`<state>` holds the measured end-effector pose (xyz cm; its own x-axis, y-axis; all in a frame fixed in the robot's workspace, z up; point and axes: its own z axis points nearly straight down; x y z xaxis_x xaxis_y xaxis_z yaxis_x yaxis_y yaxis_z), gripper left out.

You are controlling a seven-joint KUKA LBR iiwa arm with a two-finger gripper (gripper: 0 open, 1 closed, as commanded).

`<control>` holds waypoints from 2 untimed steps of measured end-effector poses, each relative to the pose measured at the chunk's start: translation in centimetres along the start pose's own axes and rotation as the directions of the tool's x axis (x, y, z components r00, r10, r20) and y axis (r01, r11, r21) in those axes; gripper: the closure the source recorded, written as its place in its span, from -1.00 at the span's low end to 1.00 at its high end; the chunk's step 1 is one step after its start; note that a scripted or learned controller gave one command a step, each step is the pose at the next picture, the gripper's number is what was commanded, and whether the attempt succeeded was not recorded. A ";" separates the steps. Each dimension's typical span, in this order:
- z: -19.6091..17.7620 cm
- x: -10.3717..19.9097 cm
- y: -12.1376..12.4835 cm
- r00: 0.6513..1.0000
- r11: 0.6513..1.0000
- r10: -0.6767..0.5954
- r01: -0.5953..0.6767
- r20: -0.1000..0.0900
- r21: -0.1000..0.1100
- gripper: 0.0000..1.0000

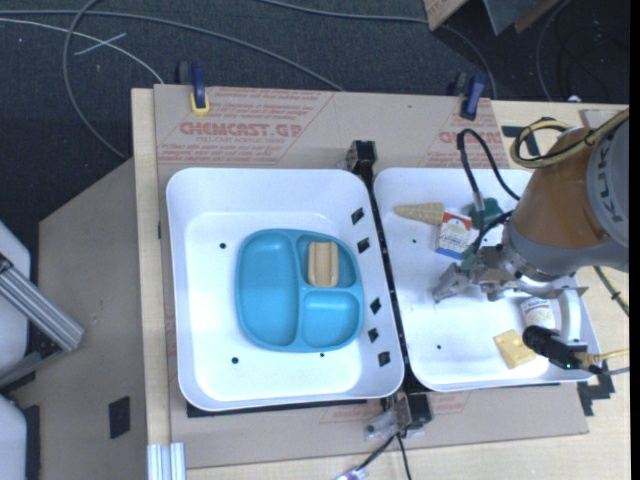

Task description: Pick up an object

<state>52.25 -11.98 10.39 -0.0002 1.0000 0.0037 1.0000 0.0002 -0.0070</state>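
Pincer low in right bin, fingers spread, nothing between, small carton just beyond

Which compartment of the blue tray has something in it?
The upper right one: a tan block lies in that compartment of the blue tray.

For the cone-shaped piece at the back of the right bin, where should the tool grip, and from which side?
Probably across the wide end of the cone, coming straight down. It lies flat and apart from the small carton, its tip pointing toward the divider, so the tapering tip would likely slip.
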 end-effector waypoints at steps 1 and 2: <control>-1.4 -0.1 0.1 1.000 1.000 0.001 -0.001 0.002 -0.006 1.00; -7.4 0.7 -0.2 1.000 1.000 -0.001 0.001 0.004 -0.012 1.00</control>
<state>52.10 -11.34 17.75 -0.0015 1.0000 -0.0005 1.0000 0.0015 0.0052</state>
